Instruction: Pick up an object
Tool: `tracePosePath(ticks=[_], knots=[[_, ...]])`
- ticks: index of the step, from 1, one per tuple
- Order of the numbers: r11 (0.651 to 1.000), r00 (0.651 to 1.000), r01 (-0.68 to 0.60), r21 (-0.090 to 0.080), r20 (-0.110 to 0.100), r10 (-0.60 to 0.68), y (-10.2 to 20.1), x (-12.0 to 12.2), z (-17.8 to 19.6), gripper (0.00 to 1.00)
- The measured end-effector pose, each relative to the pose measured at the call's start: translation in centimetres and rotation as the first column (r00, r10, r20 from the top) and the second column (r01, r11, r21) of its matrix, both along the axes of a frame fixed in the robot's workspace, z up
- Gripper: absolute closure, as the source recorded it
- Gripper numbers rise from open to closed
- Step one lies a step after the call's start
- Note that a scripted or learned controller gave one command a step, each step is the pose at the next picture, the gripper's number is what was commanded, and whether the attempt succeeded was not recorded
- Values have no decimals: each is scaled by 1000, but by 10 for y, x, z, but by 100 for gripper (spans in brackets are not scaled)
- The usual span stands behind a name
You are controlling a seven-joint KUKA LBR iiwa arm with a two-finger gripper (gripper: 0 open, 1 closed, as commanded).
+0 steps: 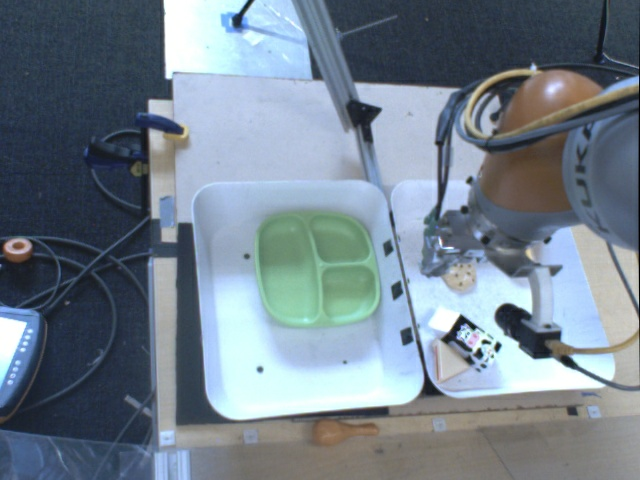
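Over the right bin (600,268), we are seeing the gripper (440,253) hanging low at the bin's left side, close to the wall shared with the left bin (215,298). We are not seeing the fingers clearly enough to tell whether they are apart or together; the metal parts blur into one another. Nothing is showing between them. A round tan cookie-like piece (460,278) is lying just beside the gripper, at its lower right, and we cannot tell whether they are touching. Further toward the near edge of the same bin, a small black-and-white patterned box (472,342) is lying next to a tan wedge-shaped piece (450,360), the two touching or nearly so. A black cylindrical part (522,330) on the arm is hanging over the bin right of those. We are seeing a green divided plate (318,268) lying flat in the middle of the left bin, well apart from the gripper. A wooden pear-shaped piece (345,431) is lying on the bench in front of the left bin.
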State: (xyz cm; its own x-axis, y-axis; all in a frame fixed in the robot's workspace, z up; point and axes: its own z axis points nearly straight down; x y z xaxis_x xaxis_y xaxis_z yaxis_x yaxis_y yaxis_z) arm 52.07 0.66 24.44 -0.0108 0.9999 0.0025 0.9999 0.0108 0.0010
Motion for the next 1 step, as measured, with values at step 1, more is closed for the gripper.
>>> tracePosePath(ticks=[1], knots=[[1000,1000,-1,0,-1,1,60,4,-8,100]])
